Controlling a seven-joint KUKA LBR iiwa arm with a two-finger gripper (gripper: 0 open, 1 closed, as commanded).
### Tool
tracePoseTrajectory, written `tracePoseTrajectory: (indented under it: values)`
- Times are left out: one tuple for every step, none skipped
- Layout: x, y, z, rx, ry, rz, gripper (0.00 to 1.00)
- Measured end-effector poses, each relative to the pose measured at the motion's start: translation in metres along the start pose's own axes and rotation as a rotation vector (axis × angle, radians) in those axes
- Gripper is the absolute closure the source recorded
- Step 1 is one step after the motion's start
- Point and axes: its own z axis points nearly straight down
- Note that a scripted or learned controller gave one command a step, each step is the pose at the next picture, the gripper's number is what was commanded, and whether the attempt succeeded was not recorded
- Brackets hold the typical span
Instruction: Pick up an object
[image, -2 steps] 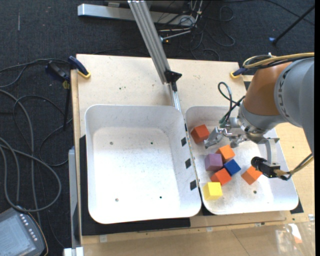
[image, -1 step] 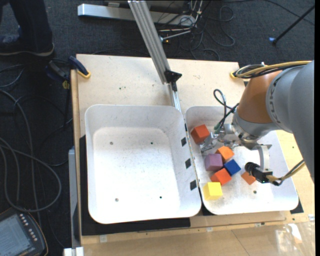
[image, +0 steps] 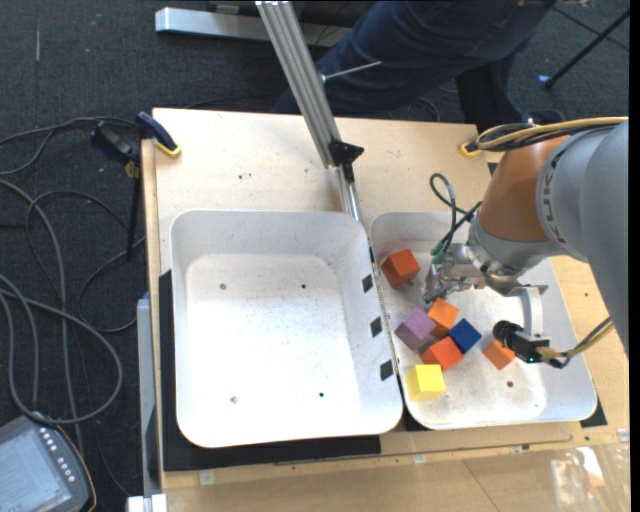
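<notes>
Claw (image: 437, 290) perhaps touching orange block (image: 443, 315)

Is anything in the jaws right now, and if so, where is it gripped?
Cannot be told. The gripper sits low in the right bin, just above the orange block and purple block; no block visibly sits in it.

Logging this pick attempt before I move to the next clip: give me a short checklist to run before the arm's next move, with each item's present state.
1. Tool over the right bin, where the blocks lie: ok.
2. Target directly under the tool: cannot tell; it hangs between the lone orange block and the cluster.
3. Block between the fingers: cannot tell; nothing visible there.
4. Cluster spacing for a clean grasp: not ok; the purple block, small orange block, blue block and red-orange block touch or crowd.
5. Isolated options: ok; the yellow block and the lone orange block stand apart.
6. Left bin free for a drop: ok.
</notes>
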Motion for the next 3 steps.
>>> tracePoseTrajectory:
  values:
    - [0.002,0.004,-0.064,-0.002,0.001,-0.004,1.0]
    - [0.002,0.006,-0.113,-0.001,0.0,-0.004,1.0]
    - [0.05,0.013,-0.109,0.004,0.003,-0.008,1.0]
